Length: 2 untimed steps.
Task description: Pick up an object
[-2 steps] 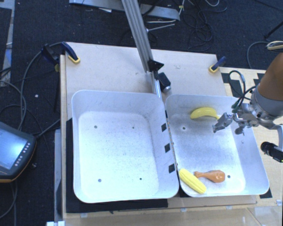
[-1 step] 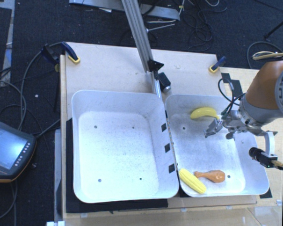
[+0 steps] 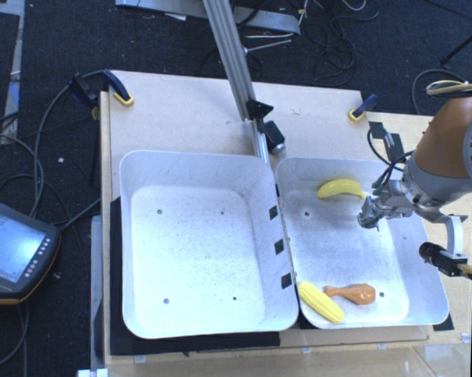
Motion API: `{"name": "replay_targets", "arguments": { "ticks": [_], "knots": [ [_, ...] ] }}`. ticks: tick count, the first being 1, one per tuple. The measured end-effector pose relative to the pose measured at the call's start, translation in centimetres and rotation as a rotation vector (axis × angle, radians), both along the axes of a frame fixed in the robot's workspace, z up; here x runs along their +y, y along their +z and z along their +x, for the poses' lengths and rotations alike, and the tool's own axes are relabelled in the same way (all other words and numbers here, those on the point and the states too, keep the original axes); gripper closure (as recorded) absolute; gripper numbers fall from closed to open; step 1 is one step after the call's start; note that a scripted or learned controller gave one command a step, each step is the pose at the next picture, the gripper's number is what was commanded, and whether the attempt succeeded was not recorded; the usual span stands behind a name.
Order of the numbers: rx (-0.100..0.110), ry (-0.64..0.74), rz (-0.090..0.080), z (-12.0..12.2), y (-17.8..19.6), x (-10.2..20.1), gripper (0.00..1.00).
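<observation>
A yellow banana (image 3: 340,188) lies near the back of the right bin (image 3: 419,297). At that bin's front edge rest a yellow corn cob (image 3: 321,301) and, just right of it, an orange drumstick-shaped toy (image 3: 353,294). My gripper (image 3: 370,218) hangs over the right bin, just right of and slightly in front of the banana's tip. Nothing shows between its fingers.
The left bin (image 3: 188,248) lies beside the right one, the two sharing a raised middle wall with black clips. A slanted metal post (image 3: 235,59) rises from the back of the bench. A teach pendant (image 3: 13,248) sits on the floor at the left.
</observation>
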<state>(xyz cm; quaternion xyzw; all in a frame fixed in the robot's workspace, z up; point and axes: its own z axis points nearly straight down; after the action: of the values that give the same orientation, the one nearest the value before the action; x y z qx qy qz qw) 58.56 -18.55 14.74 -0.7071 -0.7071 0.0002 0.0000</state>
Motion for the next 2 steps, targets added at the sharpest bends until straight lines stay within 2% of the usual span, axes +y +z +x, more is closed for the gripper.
{"name": "replay_targets", "arguments": {
  "ticks": [1,2],
  "knots": [
    [-0.004,0.000,-0.001,-0.6,4.4,-0.1,1.00],
    [-0.001,0.000,0.000,-0.5,5.5,-0.1,1.00]
  ]
}}
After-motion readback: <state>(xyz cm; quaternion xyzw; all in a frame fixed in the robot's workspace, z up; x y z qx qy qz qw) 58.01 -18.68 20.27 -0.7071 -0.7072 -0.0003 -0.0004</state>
